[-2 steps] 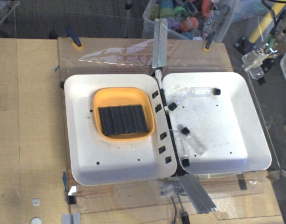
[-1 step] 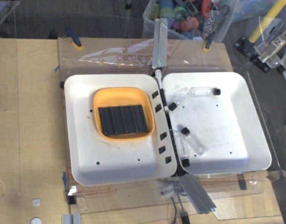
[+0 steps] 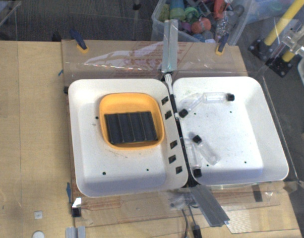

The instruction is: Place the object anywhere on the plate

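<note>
Wooden worktop [image 3: 28, 133] carries two shallow white bins set side by side, touching along a dark seam that runs from twelve to six o'clock through the middle of the view. Inside the left bin [image 3: 87, 172] sits an orange plate [image 3: 106, 103] with rounded corners, placed toward the bin's twelve o'clock half. A dark ribbed object [image 3: 131, 128], a flat black block with lengthwise grooves, lies on the plate, covering most of its floor and reaching the rim toward five o'clock. The right bin [image 3: 251, 148] holds several clear tubes with black caps: one [image 3: 213, 98] near its twelve o'clock wall with the cap pointing to three o'clock, another [image 3: 189, 106] just beside the seam, and two more [image 3: 204, 150] toward the seven o'clock corner. Beyond the bins, at about one o'clock, a clear tub [image 3: 201, 9] is full of coloured toys. A yellow bar [image 3: 290, 9] slants across the upper right corner. As for the gripper, I cannot tell how far open it is or whether it has hold of anything.
</note>
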You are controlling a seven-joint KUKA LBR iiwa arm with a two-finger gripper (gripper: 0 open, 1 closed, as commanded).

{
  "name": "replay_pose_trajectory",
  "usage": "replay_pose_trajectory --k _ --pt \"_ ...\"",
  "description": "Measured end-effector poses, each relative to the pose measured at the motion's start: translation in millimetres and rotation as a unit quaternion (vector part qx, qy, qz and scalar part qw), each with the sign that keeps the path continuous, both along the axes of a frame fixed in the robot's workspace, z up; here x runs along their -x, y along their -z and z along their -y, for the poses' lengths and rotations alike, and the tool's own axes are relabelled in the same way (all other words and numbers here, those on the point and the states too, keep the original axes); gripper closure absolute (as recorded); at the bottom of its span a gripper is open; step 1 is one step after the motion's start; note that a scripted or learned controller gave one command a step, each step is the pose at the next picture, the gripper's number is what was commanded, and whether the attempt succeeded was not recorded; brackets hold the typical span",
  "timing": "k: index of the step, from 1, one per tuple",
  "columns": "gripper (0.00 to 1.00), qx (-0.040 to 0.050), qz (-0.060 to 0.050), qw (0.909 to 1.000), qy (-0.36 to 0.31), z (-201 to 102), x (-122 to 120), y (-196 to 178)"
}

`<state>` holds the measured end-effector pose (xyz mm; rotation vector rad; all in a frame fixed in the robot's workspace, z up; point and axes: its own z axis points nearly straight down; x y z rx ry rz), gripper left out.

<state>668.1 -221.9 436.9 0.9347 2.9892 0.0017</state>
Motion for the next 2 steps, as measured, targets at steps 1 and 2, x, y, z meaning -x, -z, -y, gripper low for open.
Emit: replay_pose_trajectory --k 1,2 --pt "1.0 0.0002 -0.002 0.9806 -0.196 0.2 9.1 -0.1" --pt "1.0 0.0012 -0.002 0.9262 -0.377 0.2 9.9 0.1"
